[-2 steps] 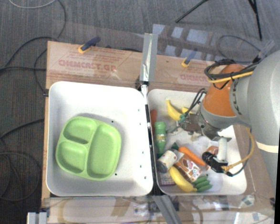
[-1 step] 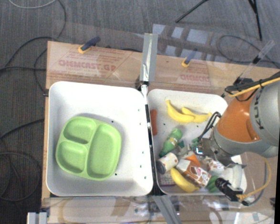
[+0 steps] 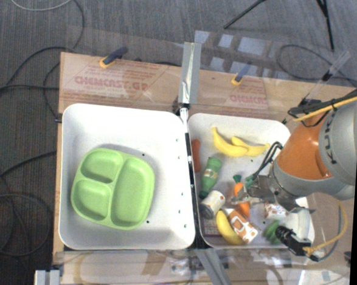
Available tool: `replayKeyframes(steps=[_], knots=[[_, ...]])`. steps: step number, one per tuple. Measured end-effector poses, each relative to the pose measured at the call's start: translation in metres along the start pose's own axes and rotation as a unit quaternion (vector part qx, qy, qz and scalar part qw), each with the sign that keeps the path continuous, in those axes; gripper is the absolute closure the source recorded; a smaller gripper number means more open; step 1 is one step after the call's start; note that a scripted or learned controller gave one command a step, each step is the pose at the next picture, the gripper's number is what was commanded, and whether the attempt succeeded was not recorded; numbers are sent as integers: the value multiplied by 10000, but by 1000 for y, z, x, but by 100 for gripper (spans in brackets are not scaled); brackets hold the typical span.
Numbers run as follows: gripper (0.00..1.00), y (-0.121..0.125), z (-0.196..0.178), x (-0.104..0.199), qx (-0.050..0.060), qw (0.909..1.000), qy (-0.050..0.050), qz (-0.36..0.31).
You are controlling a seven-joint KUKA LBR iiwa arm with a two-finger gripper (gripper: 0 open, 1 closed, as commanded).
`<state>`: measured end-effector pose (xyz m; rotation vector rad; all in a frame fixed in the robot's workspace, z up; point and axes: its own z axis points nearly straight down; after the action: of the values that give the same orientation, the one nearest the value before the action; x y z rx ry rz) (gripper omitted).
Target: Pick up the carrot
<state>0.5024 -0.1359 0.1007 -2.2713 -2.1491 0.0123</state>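
Note:
The carrot (image 3: 239, 189) is a small orange piece with a green top, lying in the middle of the right bin (image 3: 238, 122). My gripper (image 3: 252, 191) is low in that bin, right beside the carrot on its right side, seemingly touching it. The grey arm with its orange band (image 3: 302, 155) reaches in from the right and covers the bin's right part. Part of the carrot is hidden by the gripper.
Around the carrot lie two yellow bananas (image 3: 233, 146), a green bottle (image 3: 210, 174), a small can (image 3: 212, 203), another banana (image 3: 225, 226), an orange carton (image 3: 244, 226) and a red stick (image 3: 195, 155). The left bin (image 3: 107, 118) holds a green divided plate (image 3: 113, 188).

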Motion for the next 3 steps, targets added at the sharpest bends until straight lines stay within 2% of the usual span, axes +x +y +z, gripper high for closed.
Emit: replayKeyframes(steps=[1, 2, 3], knots=[[0, 0, 0, 0, 2, 10000, 1, -1], [0, -13, 12, -12, -128, 9996, -7, -264], [100, -12, 5, -12, -124, 9996, -12, -265]])
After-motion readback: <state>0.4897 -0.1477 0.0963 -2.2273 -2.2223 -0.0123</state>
